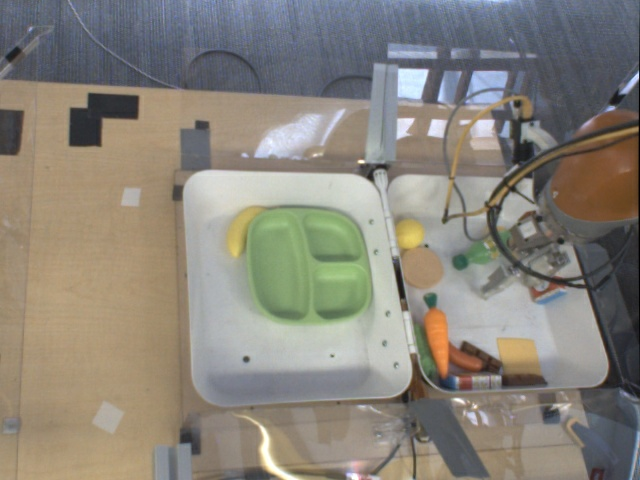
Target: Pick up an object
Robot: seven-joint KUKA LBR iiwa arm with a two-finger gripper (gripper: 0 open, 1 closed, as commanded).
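My gripper (517, 266) hangs low over the right part of the right bin (590, 353), below the arm's orange band (597, 178). Just to its left lies a small green object (470, 259), and a red and blue item (549, 292) peeks out at its lower right. Further left in this bin are a yellow lemon (408, 233) and a tan round disc (423, 267). Along the bin's front lie a carrot (437, 333), a red sausage (465, 357), a marker (472, 380), a yellow square piece (518, 354) and a brown bar (522, 378). I see nothing held in the gripper.
The left bin (215, 358) holds a green divided plate (305, 264) with a banana (239, 231) partly under its left edge. Cables (462, 168) loop above the right bin's back. A metal divider (396, 278) separates the two bins.
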